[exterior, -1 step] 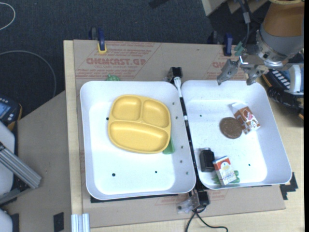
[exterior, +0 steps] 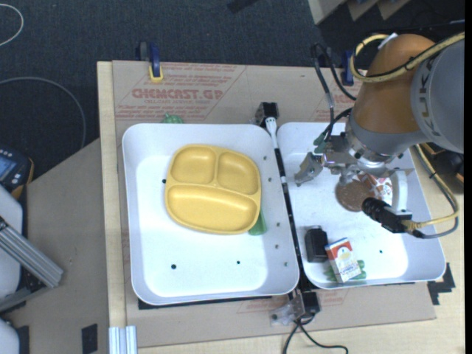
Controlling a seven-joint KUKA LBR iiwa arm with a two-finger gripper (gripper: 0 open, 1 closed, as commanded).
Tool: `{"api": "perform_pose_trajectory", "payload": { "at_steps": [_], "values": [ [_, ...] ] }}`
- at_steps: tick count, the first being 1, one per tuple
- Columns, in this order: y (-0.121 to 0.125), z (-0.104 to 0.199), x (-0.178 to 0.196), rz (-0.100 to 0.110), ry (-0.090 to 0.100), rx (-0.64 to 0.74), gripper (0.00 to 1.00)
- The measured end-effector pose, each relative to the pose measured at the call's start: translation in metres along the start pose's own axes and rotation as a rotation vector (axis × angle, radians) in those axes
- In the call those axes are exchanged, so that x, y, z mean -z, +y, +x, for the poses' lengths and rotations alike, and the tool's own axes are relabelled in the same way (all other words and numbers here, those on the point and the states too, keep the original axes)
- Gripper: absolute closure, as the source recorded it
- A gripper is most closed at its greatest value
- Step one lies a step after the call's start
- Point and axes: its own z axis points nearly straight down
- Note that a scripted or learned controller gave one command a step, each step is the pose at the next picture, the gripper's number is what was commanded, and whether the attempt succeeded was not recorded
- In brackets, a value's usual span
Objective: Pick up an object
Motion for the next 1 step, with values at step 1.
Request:
{"api": "perform_pose_trajectory", "payload": {
  "at_steps": [1],
  "values": [
    [-0.0282, 0.0522, 0.1663, -0.034, -0.001, 0.005, 0.00]
  ]
}}
